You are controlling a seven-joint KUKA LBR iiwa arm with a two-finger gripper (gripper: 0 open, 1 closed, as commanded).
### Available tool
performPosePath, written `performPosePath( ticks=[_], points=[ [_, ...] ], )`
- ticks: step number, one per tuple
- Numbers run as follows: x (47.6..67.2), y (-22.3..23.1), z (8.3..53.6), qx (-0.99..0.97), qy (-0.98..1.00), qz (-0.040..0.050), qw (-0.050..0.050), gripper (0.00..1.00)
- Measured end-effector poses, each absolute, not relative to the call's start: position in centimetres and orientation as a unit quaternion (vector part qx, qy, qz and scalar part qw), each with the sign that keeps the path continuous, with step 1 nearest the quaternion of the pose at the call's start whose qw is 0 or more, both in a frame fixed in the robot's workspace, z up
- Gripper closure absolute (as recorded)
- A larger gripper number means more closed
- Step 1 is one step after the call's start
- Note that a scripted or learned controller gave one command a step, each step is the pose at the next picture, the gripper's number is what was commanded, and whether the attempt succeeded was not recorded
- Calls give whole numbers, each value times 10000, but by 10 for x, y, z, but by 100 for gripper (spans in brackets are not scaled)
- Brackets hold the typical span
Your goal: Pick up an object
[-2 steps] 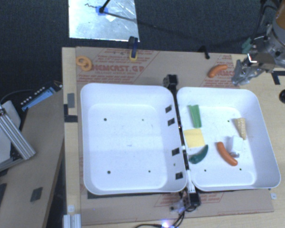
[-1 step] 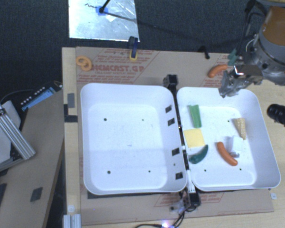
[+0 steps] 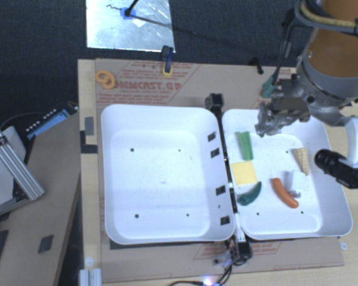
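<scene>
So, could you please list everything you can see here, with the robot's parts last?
Bins: two, white, side by side on the bench.
Green stick: one, right bin, top.
Yellow square: one, right bin, by the divider.
Teal curved piece: one, below the square.
Orange sausage: one, right bin, centre.
Cone: one, tan, right side.
Grey piece: one, beside the sausage.
Foil sheet: one, silver, behind the bench.
Gripper: one, grey, over the right bin's top.

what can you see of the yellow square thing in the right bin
The yellow square is a flat, plain yellow piece, foam-like or plastic, lying flat on the floor of the right bin near its left wall. Its upper edge sits just below the green stick; its lower edge meets or nearly meets the dark green curved piece.
</scene>
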State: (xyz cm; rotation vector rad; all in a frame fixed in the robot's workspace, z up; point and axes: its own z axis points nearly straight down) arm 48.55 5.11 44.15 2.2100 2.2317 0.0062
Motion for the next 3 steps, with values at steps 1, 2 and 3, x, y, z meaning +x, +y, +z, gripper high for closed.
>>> performPosePath(
  ticks=[1,2,3],
  points=[
    [487,95,458,7041,7101,18,6,100],
    [486,140,458,7041,7101,16,-1,100],
    [486,183,466,7042,7100,19,0,100]
  ],
)
